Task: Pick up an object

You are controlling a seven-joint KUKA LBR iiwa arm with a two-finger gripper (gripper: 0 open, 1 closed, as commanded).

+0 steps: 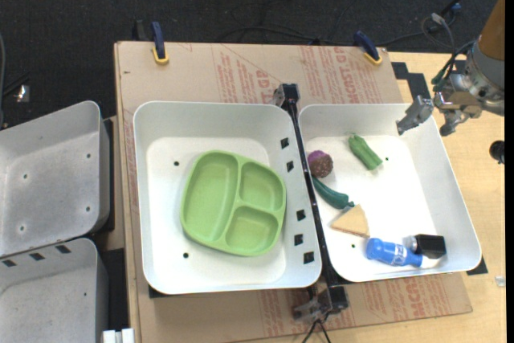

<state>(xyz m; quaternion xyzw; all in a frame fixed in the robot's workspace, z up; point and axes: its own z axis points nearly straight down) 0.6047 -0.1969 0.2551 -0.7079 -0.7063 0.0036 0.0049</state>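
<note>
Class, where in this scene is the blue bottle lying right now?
The blue bottle lies in the right bin, near its front edge, between the tan wedge and a small black object.

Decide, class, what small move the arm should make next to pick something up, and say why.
Probably swing the gripper left and down over the right bin, toward the green block. The gripper sits at that bin's upper right corner with nothing between its fingers, and the block lies nearest, apart from the other things.

Red print on board: mirrored, not legible.
</note>
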